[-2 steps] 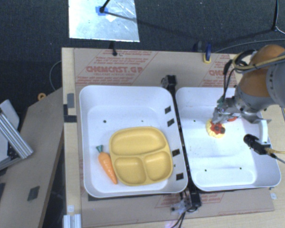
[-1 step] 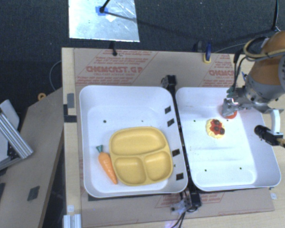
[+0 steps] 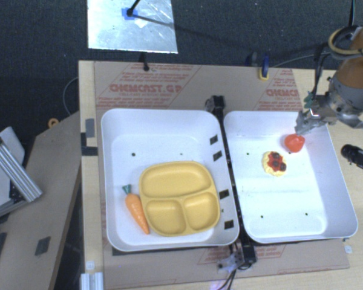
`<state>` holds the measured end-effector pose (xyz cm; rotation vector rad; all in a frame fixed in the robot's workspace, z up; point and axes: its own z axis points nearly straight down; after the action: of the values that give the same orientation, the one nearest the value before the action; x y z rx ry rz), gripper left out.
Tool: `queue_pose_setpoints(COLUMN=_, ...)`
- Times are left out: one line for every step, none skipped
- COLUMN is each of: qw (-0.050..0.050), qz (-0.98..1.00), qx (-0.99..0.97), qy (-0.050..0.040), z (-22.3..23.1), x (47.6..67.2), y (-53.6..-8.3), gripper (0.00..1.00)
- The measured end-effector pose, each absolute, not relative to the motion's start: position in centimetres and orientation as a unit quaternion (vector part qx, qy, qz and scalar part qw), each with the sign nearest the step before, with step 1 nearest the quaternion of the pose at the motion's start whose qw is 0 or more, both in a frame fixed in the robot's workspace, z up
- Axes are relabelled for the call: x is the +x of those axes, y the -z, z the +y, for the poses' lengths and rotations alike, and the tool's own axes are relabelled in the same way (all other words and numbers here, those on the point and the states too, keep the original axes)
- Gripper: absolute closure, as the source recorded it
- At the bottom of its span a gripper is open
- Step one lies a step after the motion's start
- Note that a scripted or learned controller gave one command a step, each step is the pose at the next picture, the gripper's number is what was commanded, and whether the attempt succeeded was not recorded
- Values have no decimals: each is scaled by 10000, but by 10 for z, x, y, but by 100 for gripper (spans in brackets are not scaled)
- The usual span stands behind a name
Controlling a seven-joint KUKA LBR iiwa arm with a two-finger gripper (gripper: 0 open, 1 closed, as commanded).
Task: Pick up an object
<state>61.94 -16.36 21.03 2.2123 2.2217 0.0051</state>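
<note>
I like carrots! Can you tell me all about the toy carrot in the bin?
The carrot is a small orange toy, plastic by its look, with a green leafy top. It lies flat on the floor of the left bin, green end pointing up the picture, tip toward the bin's near edge. Its side sits right against the yellow divided plate.

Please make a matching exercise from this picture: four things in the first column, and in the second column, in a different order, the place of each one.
1. carrot
2. yellow tray
3. red object
4. gripper

A. right bin, just below the gripper
B. middle of the left bin
C. upper right part of the right bin
D. left bin, beside the tray's left edge

Pairs: 1-D, 2-B, 3-A, 4-C
</note>
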Motion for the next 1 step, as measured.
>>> queue_pose_setpoints(qw=38, qz=7090, qx=7052, qy=-19, z=-172, x=626, y=-262, gripper=100)
